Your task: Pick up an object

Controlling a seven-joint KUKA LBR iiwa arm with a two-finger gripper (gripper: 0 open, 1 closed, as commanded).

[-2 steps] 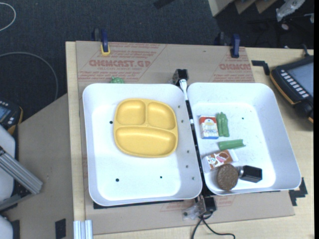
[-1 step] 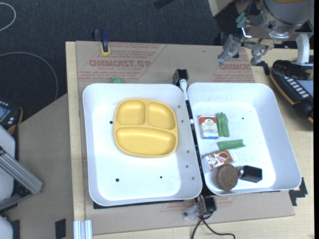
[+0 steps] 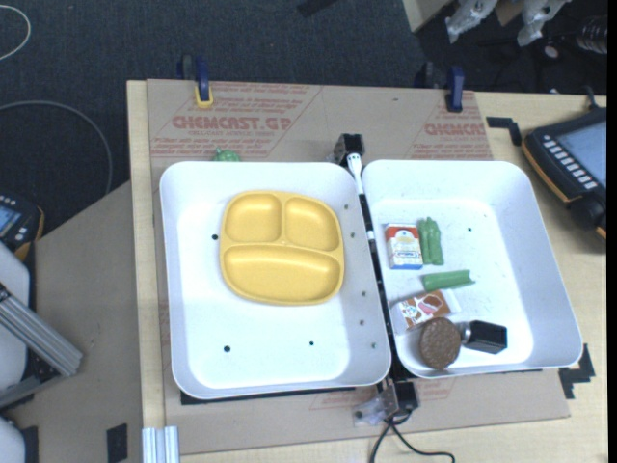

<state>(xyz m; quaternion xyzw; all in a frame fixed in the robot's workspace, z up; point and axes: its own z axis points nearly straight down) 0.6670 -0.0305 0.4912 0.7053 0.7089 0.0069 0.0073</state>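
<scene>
Gripper seen far right, beyond bench; state could not be told. Right bin items crowded near left wall; yellow tray in left bin.

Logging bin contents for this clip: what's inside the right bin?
The right bin holds a small red-and-white carton, two green pieces, a second small packet, a brown round disc partly covering that packet, and a black block.

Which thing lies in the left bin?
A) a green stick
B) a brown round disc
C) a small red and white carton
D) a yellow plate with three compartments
D: the yellow plate lies alone in the left bin, while the brown disc, the red and white carton and the green stick lie in the right bin.
</scene>
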